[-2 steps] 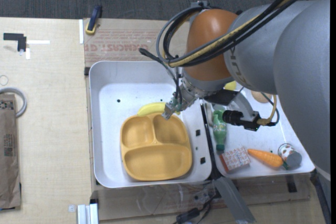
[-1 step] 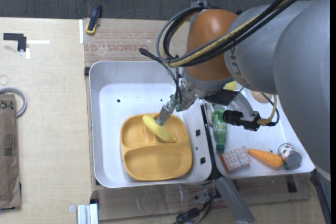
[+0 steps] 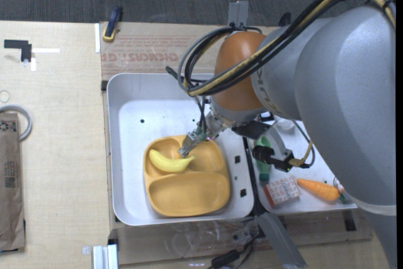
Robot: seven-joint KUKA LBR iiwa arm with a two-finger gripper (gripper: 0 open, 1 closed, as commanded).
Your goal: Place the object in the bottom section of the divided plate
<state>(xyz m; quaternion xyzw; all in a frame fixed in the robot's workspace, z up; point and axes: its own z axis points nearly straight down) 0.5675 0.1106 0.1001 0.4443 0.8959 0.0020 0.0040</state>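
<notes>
Grey arm [image 3: 340,91] overhead, hand [image 3: 189,147] down at banana [image 3: 170,162] in upper-left section of yellow plate [image 3: 189,195], grip state impossible to tell; bottom section bare, so likely mid-pick for transfer.

One yellow divided plate [image 3: 189,189] with three sections lies in the left one of two white bins [image 3: 126,135]. One banana [image 3: 169,162] lies in the plate's upper-left section. Right of the plate, in the other bin, lie one carrot [image 3: 318,189], one small red-and-white box [image 3: 281,189] and one green bottle [image 3: 262,157].
</notes>
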